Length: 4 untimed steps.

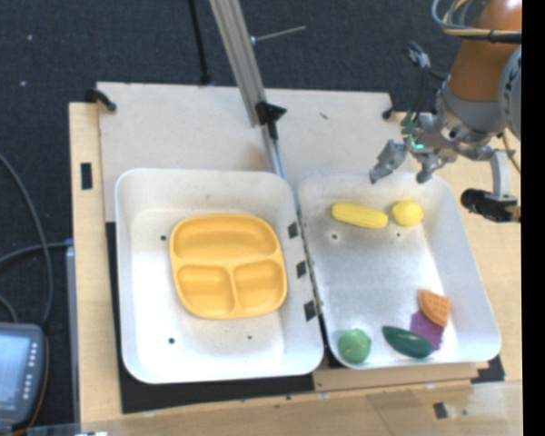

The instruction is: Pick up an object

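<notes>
Nothing gripped yet: end effector hovering over the right bin's far edge

Nothing is sitting between the two fingers of the end effector (405,164), which are hanging spread apart and empty above the far rim of the right bin (468,243). So the approach step appears to be in hand, not the grasp. Just below and in front of it are lying a yellow ball (407,213) and, touching or nearly touching that, a long yellow piece (359,215). Further off, at the bin's near edge, are resting an orange piece (435,306), a purple piece (426,328), a dark green piece (406,341) and a green ball (353,343). Well away, in the left bin (136,243), a yellow divided plate (227,264) is lying. Next, the fingers probably need lowering astride the ball or the long piece, then closing.
</notes>
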{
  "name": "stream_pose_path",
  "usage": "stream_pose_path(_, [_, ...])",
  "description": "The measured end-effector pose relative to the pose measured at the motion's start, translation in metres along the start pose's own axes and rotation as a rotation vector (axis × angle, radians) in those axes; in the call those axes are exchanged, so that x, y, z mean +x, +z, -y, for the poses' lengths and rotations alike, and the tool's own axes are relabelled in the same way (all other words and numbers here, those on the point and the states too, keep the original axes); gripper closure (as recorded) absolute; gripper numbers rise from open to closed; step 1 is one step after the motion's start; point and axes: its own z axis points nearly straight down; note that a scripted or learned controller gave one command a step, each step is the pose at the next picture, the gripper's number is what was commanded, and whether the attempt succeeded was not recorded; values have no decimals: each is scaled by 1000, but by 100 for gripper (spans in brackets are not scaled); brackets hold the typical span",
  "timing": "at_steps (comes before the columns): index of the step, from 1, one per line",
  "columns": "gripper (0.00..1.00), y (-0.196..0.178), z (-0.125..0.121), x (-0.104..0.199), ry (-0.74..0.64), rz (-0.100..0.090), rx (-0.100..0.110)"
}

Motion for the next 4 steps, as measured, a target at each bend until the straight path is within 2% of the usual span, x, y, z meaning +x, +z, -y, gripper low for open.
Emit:
stream_pose_path(1, [0,43,-2,-4,3,0,3])
stream_pose_path(3, [0,138,11,-7,5,-1,7])
stream_pose_path(4, [100,124,9,-8,5,0,3])
